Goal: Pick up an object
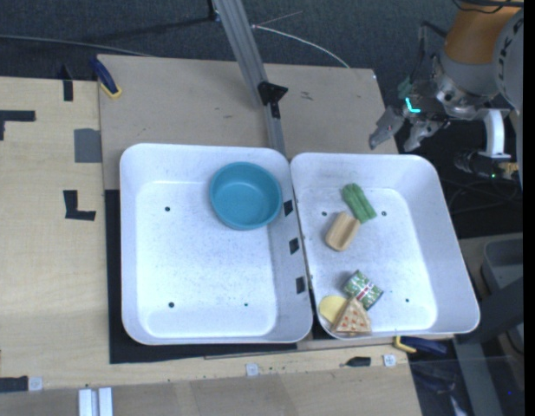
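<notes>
A: Where's the gripper (403,133)?
B: Above the right bin's (440,232) far rim, jaws spread, nothing between them

A: And the things to pick?
B: In that bin: green piece (358,201) touching a tan block (341,230); green packet (362,289), yellow disc (331,306), wedge (353,319) clustered near. Blue bowl (244,195) in the left bin (154,258)

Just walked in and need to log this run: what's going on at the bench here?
The arm's claw hangs above the far right corner of the right bin, holding nothing. That bin contains a green piece, a tan block, a small green packet and a sandwich-like wedge on a yellow piece. A blue bowl sits in the left bin. Nothing has been picked up yet.
</notes>
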